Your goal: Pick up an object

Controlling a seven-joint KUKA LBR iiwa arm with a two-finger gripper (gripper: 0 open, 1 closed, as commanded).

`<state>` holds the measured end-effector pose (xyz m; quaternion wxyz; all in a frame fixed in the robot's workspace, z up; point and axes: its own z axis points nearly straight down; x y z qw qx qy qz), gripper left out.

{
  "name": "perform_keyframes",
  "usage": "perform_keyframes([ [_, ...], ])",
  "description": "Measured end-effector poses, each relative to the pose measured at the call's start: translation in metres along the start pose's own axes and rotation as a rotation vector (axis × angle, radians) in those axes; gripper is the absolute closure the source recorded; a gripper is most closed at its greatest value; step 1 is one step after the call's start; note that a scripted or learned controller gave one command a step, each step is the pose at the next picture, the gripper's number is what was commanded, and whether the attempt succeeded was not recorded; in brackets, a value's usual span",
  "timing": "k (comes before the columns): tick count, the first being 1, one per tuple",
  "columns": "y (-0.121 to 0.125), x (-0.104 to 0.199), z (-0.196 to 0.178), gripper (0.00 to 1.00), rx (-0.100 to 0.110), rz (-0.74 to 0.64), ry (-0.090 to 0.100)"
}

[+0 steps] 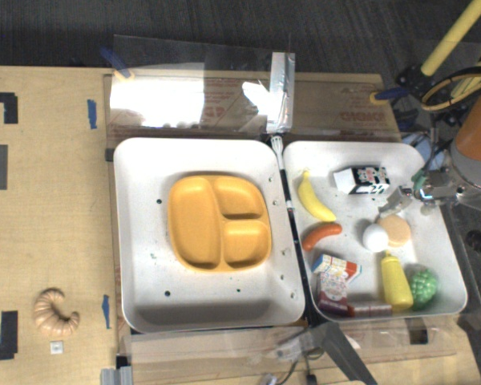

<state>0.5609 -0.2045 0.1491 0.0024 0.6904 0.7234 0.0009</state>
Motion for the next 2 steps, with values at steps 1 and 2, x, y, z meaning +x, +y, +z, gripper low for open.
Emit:
perform_keyframes([
  [1, -0.054, 0.041, 0.062, 0.00, 0.000, 0.004, 0.001],
  [2, -0.014, 0.095, 0.061, 0.00, -0.005, 0.025, 0.002],
])
